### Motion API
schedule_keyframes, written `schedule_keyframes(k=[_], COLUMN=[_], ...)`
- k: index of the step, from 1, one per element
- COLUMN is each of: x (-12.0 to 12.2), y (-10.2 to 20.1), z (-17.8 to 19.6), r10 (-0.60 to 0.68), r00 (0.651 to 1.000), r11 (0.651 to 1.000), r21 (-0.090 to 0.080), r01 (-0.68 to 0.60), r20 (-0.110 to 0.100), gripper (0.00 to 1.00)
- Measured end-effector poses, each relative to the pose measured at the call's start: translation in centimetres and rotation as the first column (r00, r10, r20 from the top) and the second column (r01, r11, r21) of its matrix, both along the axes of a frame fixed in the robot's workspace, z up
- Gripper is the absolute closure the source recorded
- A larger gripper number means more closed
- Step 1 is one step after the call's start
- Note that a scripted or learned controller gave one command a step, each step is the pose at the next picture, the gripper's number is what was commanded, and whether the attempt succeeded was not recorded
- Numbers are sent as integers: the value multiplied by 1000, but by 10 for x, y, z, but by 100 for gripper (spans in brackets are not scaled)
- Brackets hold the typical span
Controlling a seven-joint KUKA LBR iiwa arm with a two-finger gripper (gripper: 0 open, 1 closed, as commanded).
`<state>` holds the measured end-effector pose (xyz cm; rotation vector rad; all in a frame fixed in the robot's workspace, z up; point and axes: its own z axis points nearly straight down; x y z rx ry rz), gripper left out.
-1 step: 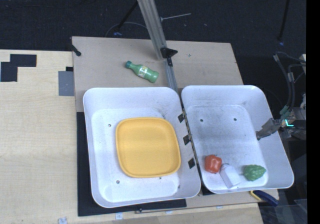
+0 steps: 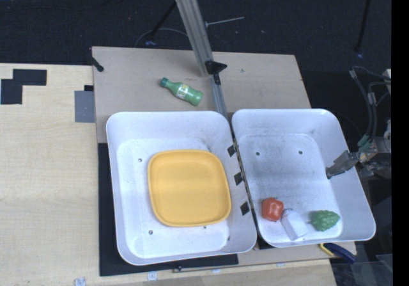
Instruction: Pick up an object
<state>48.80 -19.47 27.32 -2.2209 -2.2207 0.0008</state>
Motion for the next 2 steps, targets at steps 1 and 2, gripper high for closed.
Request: schedule_keyframes(k=[1,2], x=[9,7], y=[-2,3], z=[-52,-114], r10=[1,1], r00=[1000,1000], r11=[1000,1000], r21=[1,1], r01=[-1,-1], r20=[-4,-5], gripper=[0,0])
